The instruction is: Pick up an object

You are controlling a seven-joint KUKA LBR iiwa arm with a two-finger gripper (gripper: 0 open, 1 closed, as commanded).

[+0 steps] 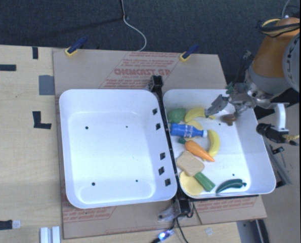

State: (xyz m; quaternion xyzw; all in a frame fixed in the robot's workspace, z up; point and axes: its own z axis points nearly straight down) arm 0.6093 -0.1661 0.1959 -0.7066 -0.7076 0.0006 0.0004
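Note:
The right bin holds toy food: a green round piece, a yellow piece, a blue bottle, a banana, a carrot, a tan bread slice, a yellow disc, a green block and a dark green curved piece. My gripper hangs over the bin's upper right part, just right of the yellow piece. Its fingers are spread open and nothing sits between them.
The left bin lies beside the right one, with a black divider along their shared edge. Both rest on a cardboard sheet held by clamps at the back. A cable runs down from the top.

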